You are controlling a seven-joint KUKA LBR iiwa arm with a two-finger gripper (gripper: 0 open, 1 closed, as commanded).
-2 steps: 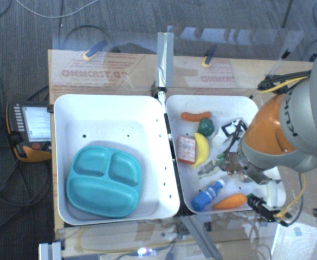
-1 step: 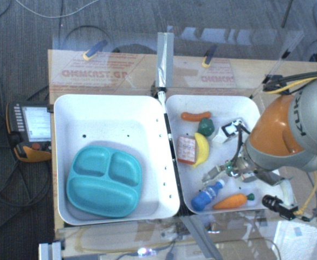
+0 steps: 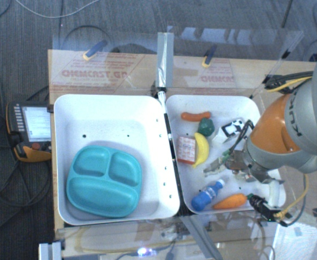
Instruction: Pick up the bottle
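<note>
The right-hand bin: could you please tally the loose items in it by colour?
Orange: 2, a carrot and a sausage-shaped piece
Yellow: 1, the banana
Green: 1, a rounded piece
Blue: 1, the bottle
Red and white: 1, a small packet
Total: 6

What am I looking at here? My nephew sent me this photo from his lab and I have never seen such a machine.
It is a single camera picture, taken from above a workbench at a slant. The grey robot arm with the orange band reaches in from the right; at its end sits a two-finger gripper hanging over the right white bin. That bin holds a small blue plastic bottle, which the robot should pick up, an orange toy carrot, a yellow toy banana, a red-and-white packet and a few other small toys. The left white bin holds a teal divided plastic tray. The bottle lies in the bin, not in the gripper.
</note>
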